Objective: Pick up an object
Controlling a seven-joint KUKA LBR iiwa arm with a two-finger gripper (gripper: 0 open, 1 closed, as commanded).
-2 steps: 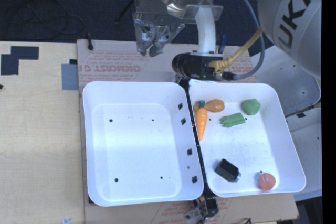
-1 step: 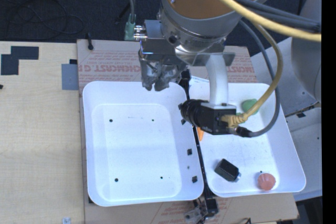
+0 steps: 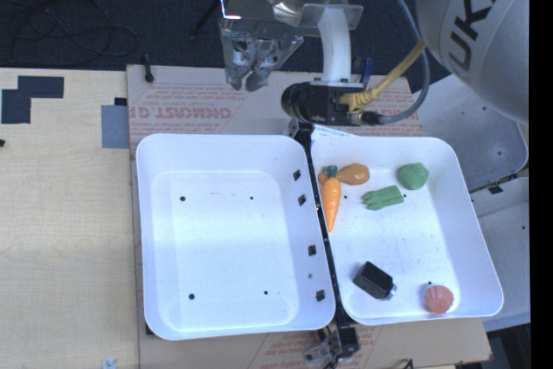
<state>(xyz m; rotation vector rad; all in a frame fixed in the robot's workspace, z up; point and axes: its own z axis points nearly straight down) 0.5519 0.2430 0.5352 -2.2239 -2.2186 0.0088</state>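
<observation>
Carrot (image 3: pixel 331 201): lies centre frame, at the right bin's (image 3: pixel 484 272) left wall. Gripper (image 3: pixel 251 75): upper centre of frame, well apart, fingers drawn together, holding nothing. Risk: with the divider so close, a descending finger may strike it and miss.

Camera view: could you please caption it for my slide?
Gripper raised behind the left bin; carrot and other toys in the right bin.
</observation>
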